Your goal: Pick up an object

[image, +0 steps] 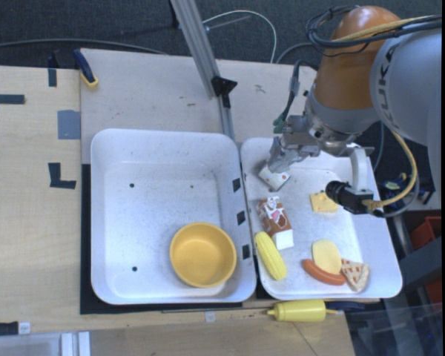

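Nearest the camera, the mustard bottle lies on the bench, far below my tool. Just under my tool tips sits a small white packet, apparently touching; I cannot tell whether the tool is spread.

Readable text: one item only. Grey arm casing, upper right, carries dark capital lettering running down its curved side, partly cut off by the orange band; letters look like "UK", likely part of a longer word, rest hidden. Small carton in the right bin has a red-brown and white printed face, print too small and blurred to read. Small white block under the gripper has red marks, not legible. No numbers or signs legible on the bench
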